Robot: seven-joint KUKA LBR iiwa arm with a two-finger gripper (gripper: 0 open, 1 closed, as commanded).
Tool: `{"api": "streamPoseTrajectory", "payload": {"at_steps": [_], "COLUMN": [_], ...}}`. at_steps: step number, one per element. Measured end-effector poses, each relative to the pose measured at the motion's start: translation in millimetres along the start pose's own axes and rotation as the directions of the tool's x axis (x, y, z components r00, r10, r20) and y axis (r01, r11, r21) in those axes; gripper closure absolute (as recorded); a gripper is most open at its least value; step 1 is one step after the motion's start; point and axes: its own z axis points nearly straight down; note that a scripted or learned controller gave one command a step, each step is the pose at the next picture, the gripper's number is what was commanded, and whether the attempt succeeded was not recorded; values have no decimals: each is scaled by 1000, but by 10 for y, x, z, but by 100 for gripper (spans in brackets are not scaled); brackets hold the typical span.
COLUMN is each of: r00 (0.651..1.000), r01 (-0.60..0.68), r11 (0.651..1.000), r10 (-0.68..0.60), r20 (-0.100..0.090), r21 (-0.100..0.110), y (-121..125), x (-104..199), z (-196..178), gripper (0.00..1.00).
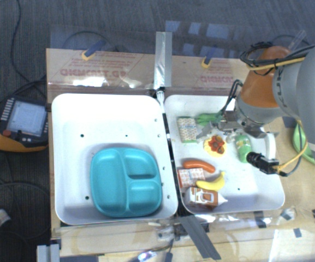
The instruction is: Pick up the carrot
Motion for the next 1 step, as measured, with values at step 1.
{"api": "streamPoseTrajectory", "payload": {"at_steps": [1], "r00": [1000], "r01": [0], "r11": [1000], "r10": [0], "r20": [-2], "r21": [2], "y": [-4], "x": [3], "z": [-81], "gripper": [100]}}
